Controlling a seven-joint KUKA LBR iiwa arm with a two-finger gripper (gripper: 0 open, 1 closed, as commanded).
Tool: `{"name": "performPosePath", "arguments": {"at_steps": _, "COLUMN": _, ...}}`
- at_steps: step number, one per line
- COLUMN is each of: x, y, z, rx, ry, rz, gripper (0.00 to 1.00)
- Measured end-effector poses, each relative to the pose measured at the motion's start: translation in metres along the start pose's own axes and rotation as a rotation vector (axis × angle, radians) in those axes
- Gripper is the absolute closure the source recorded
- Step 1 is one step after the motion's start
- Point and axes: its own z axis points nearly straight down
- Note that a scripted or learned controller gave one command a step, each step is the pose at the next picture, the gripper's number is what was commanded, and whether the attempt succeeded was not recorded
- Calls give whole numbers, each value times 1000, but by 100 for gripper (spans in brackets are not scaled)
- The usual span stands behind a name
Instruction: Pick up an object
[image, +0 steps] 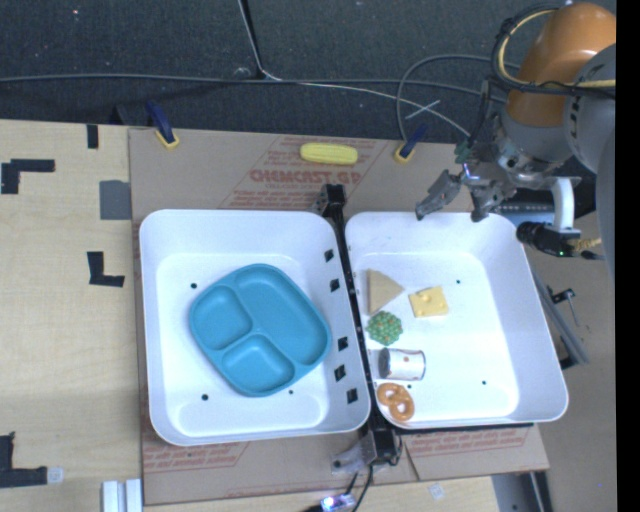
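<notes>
End effector (455, 200) hung with fingers spread and nothing between them above the right bin's (535, 300) far rim, so we judged it should descend squarely over the cheese slice (428, 301) lying mid-bin, clear of its neighbours.

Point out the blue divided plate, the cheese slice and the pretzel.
blue divided plate (259, 328): camera view, on the ridge where its compartments meet, in the left bin.
cheese slice (429, 302): camera view, middle of the yellow square, right bin.
pretzel (397, 401): camera view, on its brown loop, near the right bin's front edge.
</notes>
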Motion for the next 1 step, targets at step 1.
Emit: {"name": "performPosePath", "arguments": {"at_steps": 1, "x": 0, "y": 2, "z": -7, "rx": -12, "ry": -2, "rz": -2, "gripper": 0}}
